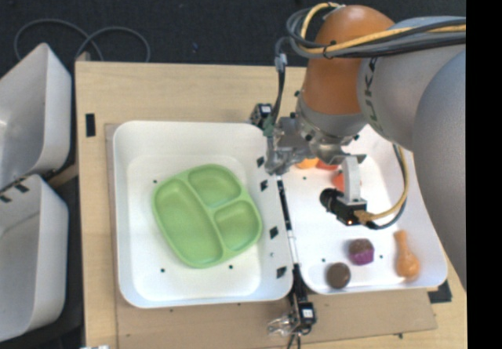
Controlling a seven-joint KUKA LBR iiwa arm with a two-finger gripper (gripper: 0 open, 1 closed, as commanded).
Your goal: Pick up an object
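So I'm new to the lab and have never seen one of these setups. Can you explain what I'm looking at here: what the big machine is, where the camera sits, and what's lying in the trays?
This is one picture from a camera fixed above a bench, looking down at a slant. The big grey and orange shape is a robot arm reaching in from the right. Its tool hangs low over the top left part of the right tray; from this angle I cannot tell whether it holds anything.

Two shallow white trays sit side by side. The left tray holds a green divided plate. Near the front of the right tray lie a brown ball, a purple lump and an orange carrot-like piece. Something orange-red peeks out from under the arm; it is too hidden to name.
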